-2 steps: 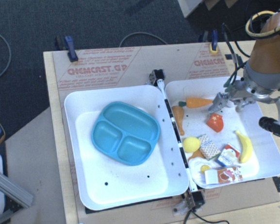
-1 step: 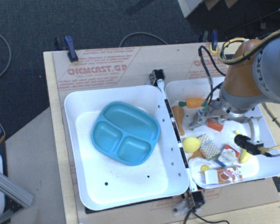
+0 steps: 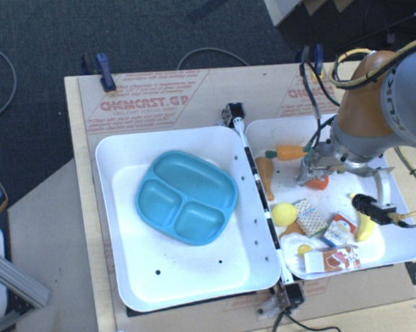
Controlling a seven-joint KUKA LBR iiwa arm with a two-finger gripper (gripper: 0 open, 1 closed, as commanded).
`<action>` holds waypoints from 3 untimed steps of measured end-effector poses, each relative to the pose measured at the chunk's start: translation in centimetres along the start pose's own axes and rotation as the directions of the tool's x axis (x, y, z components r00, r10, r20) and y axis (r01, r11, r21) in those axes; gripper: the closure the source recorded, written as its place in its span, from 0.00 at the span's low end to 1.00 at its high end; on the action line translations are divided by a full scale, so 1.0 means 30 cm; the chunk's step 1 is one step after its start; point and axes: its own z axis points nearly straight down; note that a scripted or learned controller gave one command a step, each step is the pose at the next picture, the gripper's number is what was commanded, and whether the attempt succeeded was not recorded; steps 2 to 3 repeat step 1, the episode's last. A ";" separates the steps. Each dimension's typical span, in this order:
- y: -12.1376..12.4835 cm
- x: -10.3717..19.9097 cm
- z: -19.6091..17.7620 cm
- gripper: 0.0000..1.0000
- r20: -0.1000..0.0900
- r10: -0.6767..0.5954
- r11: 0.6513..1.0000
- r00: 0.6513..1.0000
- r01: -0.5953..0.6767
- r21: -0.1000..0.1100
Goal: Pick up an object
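the left bin (image 3: pixel 124 205) carries a blue tray (image 3: pixel 187 197). in the right bin (image 3: pixel 410 245), toys crowd its near edge; the gripper (image 3: pixel 317 175) hangs over a red piece (image 3: pixel 318 182), grip state hidden. next: descend and close.

**Bench Fixtures Around the Bins**

A brown board (image 3: pixel 180 92) with red lettering is lying under both bins. A blue clamp (image 3: pixel 103 69) is gripping its upper-left edge, another (image 3: pixel 316 57) its upper right. Dark carpet (image 3: pixel 30 40) is filling the frame's upper left.
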 end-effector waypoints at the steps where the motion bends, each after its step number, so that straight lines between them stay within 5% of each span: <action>1: -0.155 0.221 -0.312 1.00 -0.003 -0.006 1.000 1.000 0.006 -0.002; 3: -0.155 0.221 -0.312 1.00 -0.003 -0.006 1.000 1.000 0.006 -0.002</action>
